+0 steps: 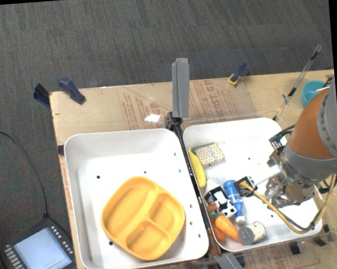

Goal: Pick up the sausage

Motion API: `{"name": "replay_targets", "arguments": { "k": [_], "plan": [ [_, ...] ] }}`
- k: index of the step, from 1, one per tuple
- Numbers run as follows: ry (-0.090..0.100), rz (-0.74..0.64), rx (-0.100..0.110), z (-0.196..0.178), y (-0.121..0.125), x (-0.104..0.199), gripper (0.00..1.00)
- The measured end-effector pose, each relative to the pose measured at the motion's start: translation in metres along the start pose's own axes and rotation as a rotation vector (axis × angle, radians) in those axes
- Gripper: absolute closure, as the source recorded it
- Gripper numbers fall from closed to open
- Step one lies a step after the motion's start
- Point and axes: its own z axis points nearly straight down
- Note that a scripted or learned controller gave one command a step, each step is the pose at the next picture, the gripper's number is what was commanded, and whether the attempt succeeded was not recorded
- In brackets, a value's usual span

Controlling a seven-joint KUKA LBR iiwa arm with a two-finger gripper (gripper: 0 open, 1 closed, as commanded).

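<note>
Sausage: the likeliest candidate is a dark reddish sliver in the right bin, wedged between the carrot and the bin's left wall at the near corner. It is too small and too covered to name with certainty.

The bench is topped with cardboard held flat by clamps at its far edge. The cardboard carries red print, which cannot be read from this angle. The left bin holds one thing, a yellow plate with three sections, lying flat and turned at a slant. The arm reaches over the right bin's right side, so its gripper hangs low above bare floor, well apart from the clutter. Whether the gripper is clenched or released cannot be told. Nothing is seen held in it.

A teach pendant sits off the bench at the near left, its screen lit but unreadable.

The right bin's things crowd its left half, probably just as they fell: a patterned pad, a banana along the wall, a blue bottle, a black-and-white toy, then the carrot and a small can touching it. No label on any of them is legible.

Judged from this, the reach has not begun. The sausage's tight spot against wall and carrot would leave little room for a grasp.
</note>
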Motion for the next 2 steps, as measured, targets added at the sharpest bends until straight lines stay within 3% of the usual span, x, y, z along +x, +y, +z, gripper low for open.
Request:
{"name": "replay_targets", "arguments": {
  "k": [1,2],
  "plan": [
    [-0.001,0.004,0.000,0.0379,0.0494,0.0387,1.00],
    [-0.007,0.001,0.005,0.0302,0.0483,0.0380,1.00]
  ]
}}
